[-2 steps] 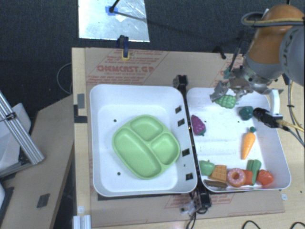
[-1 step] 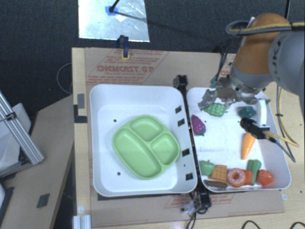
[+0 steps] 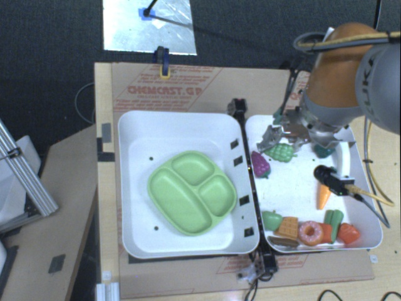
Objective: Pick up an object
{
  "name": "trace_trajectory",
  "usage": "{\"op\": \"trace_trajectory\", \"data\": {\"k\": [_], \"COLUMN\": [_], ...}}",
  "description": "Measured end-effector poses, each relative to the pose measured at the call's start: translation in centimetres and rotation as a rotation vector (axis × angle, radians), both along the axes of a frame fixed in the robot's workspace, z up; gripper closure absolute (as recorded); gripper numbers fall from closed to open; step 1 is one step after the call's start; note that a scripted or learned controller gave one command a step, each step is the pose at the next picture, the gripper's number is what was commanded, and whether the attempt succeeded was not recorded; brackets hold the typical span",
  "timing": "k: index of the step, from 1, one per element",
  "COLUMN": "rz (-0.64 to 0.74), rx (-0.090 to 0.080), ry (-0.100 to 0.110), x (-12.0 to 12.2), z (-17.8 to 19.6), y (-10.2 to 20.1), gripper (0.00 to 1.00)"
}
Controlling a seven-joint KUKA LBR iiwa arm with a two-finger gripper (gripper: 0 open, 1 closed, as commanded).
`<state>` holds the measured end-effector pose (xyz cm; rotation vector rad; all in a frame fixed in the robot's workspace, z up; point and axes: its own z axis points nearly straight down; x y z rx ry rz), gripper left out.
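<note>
The camera view showed the arm [image 3: 341, 61] reaching in over the right bin [image 3: 294, 184], its jaws [image 3: 280, 138] low at that bin's far left corner, just above a green knobbly toy [image 3: 283, 152]. I could not tell how far the jaws stood open, nor whether they touched or held the toy. A purple toy [image 3: 260, 164] lay against the bin's left wall, near the green one. An orange carrot [image 3: 323, 195] lay toward the middle right. Along the near wall sat a green pepper [image 3: 272, 219], a waffle piece [image 3: 288, 227], a pink doughnut [image 3: 311, 232] and a red tomato [image 3: 348, 233]. The left bin [image 3: 141, 143] held a green divided plate [image 3: 191, 192] at its centre, on the tabletop [image 3: 69, 168].
</note>
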<state>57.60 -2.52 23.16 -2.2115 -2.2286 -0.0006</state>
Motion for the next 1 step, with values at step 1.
{"op": "trace_trajectory", "data": {"k": [1], "rz": [-0.003], "rx": [-0.002], "ry": [0.000], "x": [0.61], "z": [-1.58], "y": [0.11], "gripper": [1.00]}}
